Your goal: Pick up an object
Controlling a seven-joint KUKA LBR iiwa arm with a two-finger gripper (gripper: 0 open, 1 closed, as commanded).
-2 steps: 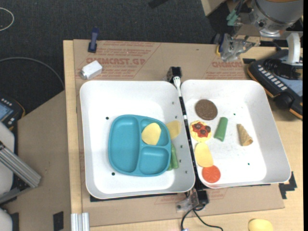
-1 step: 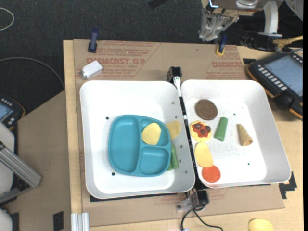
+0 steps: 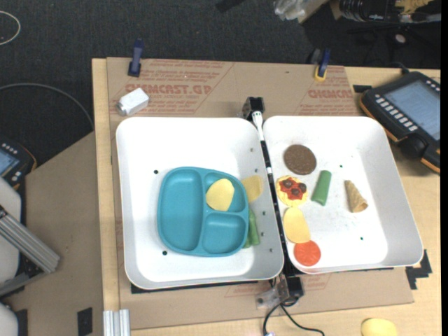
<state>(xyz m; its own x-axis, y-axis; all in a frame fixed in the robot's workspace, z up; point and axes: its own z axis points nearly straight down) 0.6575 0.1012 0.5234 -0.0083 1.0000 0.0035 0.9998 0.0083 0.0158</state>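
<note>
The right bin [image 3: 371, 142] holds a brown round patty [image 3: 300, 159], a pizza slice [image 3: 292, 189], a green cylinder [image 3: 321, 187], a tan cone [image 3: 357, 197], a yellow oval piece [image 3: 296, 225] and a red disc [image 3: 306, 253]. In the left bin [image 3: 140, 152] a blue divided plate [image 3: 189, 212] carries a yellow piece [image 3: 220, 194]. A small yellow bit [image 3: 253, 186] and a green strip [image 3: 253, 229] lie beside the plate's right rim. My gripper [image 3: 297, 2] hangs high beyond the bench's far edge, well away from both bins.
A white block [image 3: 133, 101] lies on the cardboard behind the left bin. Clamps [image 3: 135, 58] [image 3: 322, 63] hold the far edge. A teach pendant [image 3: 409, 114] sits at the right. A yellow object [image 3: 378, 326] lies near the front right corner.
</note>
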